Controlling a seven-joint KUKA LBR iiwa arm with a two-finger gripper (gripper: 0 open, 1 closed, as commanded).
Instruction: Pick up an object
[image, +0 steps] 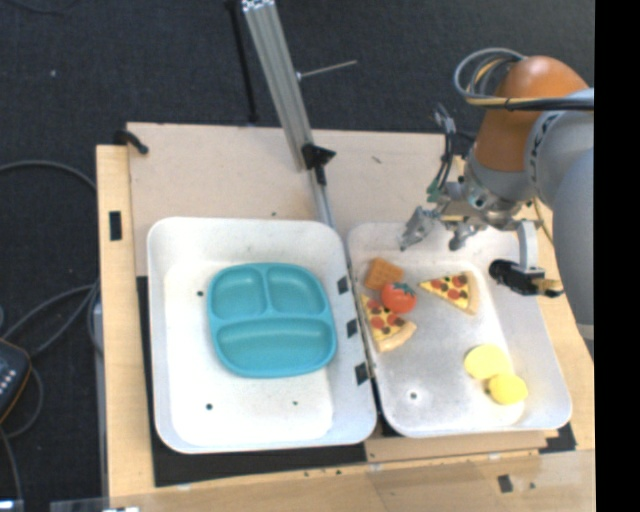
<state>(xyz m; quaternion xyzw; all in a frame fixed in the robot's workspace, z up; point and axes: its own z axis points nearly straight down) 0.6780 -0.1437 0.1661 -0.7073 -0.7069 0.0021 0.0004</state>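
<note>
Here the claw (437, 233) hangs spread and empty over the far edge of the right bin (440, 415), so the approach step is in hand. Nearest it lies a pizza slice (452, 291), mid-bin; the next move likely calls for lowering squarely onto it before clenching.

Left bin (180, 300): I see a divided plate (271, 320) in it.
Right bin (440, 385): I see pizza slices (452, 291), a strawberry (398, 297), and discs (495, 374) nearer me.
</note>
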